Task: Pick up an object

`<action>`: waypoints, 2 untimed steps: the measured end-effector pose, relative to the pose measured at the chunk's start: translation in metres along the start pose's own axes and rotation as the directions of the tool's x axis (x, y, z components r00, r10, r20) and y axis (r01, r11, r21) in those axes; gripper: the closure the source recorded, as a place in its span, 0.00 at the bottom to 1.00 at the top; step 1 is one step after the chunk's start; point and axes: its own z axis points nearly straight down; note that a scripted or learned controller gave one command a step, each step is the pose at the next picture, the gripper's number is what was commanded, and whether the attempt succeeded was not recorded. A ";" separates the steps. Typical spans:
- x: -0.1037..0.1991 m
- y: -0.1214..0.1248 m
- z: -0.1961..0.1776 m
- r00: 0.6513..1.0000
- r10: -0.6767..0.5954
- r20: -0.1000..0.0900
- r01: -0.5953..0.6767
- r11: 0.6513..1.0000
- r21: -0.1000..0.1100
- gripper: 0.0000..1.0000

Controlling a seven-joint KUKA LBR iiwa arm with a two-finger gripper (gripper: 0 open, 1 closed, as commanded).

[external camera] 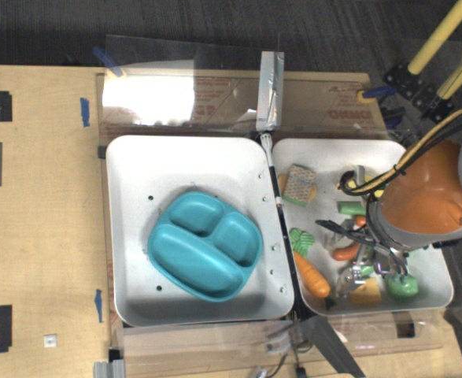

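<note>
Gripper [364, 272] is hanging low in the right bin [431, 290], down among the small toy foods, and whether the fingers are released or clenched cannot be told from here. Orange carrot [312, 277] is lying just to its left by the bin's near-left corner, with a green piece [404, 286] beside the gripper, while a blue sectioned plate [205, 245] is sitting in the left bin [136, 172].
</note>
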 end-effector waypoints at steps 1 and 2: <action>-0.016 -0.020 0.001 0.977 -0.212 0.003 0.212 0.977 -0.003 0.00; 0.000 -0.011 0.000 0.981 -0.192 0.005 0.192 0.981 -0.001 0.00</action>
